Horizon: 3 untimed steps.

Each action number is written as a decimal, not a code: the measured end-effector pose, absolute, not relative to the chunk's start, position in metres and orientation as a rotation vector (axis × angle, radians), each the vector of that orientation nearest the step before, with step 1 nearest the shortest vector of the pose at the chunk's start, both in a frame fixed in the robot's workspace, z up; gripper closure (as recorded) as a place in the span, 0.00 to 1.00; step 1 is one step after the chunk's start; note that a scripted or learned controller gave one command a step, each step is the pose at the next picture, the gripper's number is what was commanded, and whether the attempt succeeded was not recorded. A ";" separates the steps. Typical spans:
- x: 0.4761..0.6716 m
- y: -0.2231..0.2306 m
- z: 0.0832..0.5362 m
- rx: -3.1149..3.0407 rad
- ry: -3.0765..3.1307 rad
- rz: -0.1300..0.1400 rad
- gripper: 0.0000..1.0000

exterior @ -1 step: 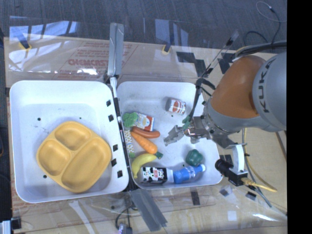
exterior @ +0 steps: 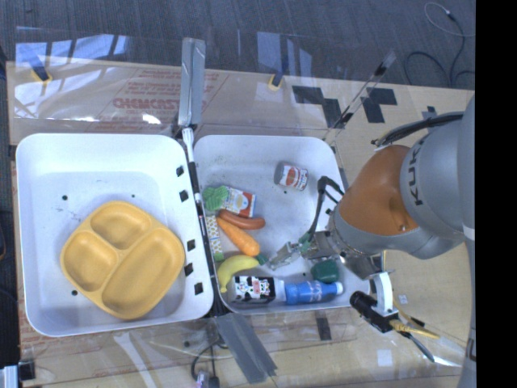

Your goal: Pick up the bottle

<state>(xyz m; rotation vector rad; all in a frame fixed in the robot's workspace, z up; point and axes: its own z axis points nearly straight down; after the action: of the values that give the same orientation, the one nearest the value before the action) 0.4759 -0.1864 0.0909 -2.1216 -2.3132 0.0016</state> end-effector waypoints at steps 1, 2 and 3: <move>0.482 -0.183 0.092 -2.246 -2.196 0.001 0.00; 0.476 -0.159 0.091 -1.809 -2.562 0.001 0.00; 0.477 -0.210 0.092 -1.645 -2.677 -0.001 0.00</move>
<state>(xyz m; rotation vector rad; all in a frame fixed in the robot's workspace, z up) 0.4772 -0.2103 0.0923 -1.6454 -2.6770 -0.0006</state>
